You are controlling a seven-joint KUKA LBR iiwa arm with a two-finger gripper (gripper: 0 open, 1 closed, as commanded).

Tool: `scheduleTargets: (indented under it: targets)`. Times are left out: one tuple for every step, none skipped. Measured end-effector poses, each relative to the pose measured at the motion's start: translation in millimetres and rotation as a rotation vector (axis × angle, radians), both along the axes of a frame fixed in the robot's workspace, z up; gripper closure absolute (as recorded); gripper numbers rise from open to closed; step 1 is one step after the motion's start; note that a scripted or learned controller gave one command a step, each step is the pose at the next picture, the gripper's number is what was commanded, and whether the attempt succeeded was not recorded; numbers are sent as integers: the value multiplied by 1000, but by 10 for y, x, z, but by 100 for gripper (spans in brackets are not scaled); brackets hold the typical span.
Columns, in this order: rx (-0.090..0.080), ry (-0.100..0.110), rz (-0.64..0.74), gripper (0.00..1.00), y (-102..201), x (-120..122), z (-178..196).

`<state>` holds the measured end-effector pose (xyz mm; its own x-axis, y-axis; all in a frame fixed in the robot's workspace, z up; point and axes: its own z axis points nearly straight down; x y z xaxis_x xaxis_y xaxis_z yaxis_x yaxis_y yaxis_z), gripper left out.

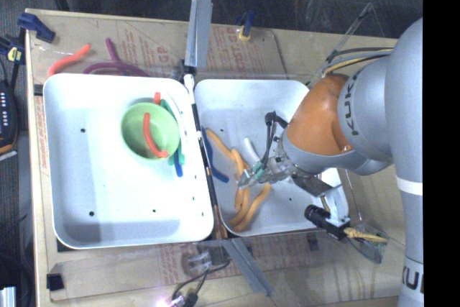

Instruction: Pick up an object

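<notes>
My gripper (pixel 259 172) is low in the right bin (pixel 237 93), under the orange wrist band. It sits among several orange curved pieces: one (pixel 224 147) lies to its left and another (pixel 248 206) bends down toward the bin's front wall. A short white cylinder (pixel 250 149) lies just above the gripper, and a thin blue piece (pixel 215 170) lies left of it. The gripper touches or hovers right over the orange pieces; I cannot tell which.
The left bin (pixel 86 183) holds a green bowl (pixel 149 131) with a red curved strip (pixel 146 127) in it and blue and green sticks (pixel 177 162) at its right side. A metal divider (pixel 198 25) stands behind the bins. Loose cables (pixel 108 68) lie on the bench beyond the left bin.
</notes>
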<state>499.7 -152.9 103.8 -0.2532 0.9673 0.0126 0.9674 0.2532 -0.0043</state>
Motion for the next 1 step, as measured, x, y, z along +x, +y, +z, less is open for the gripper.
scheduleTargets:
  targets:
    - [-11,-7,-128,100,79,283,1275]
